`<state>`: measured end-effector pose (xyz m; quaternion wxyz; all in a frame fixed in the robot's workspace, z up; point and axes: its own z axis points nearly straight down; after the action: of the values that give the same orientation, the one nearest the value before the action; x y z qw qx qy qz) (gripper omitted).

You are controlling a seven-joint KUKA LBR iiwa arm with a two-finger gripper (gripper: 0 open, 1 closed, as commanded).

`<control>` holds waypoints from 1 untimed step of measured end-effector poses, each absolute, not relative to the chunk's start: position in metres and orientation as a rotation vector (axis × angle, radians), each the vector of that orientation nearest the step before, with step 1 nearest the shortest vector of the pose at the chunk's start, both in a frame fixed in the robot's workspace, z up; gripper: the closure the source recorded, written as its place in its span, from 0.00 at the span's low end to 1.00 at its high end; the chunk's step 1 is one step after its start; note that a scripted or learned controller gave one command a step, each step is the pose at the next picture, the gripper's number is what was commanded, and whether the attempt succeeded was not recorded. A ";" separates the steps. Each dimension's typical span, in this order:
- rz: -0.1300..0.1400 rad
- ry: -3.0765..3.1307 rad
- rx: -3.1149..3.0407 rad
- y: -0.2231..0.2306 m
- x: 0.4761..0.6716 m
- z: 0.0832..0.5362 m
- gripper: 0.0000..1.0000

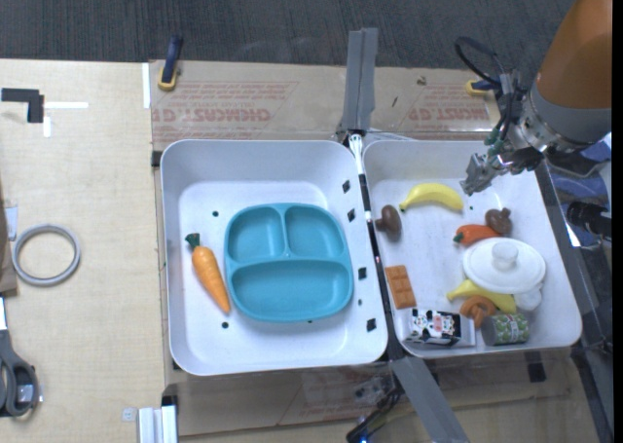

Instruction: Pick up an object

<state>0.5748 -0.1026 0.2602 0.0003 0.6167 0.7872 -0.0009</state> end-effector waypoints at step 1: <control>-0.003 2.566 1.817 -0.104 0.523 0.105 1.00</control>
<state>0.5230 -0.1038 0.1053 -0.0013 0.5778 0.8162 -0.0008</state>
